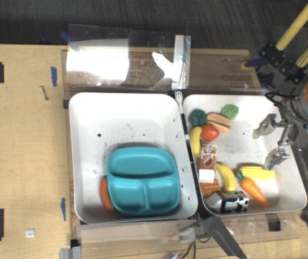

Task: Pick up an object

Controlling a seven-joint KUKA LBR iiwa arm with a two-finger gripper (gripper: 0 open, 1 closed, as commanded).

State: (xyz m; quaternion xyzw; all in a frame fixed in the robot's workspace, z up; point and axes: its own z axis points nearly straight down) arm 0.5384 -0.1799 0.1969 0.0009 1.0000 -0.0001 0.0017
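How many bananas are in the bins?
2. One banana stands along the right bin's left wall, below the dark green toy. The other banana lies lower down, beside the carrot. More may be hidden.

Orange item (105,194) half under teal tray (143,180)

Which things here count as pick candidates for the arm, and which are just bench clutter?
Job-related: gripper, open over the right bin; corn, carrot, banana, tomato, hot dog, broccoli.

Lying about: teal divided tray in the left bin, clear plastic sheet.
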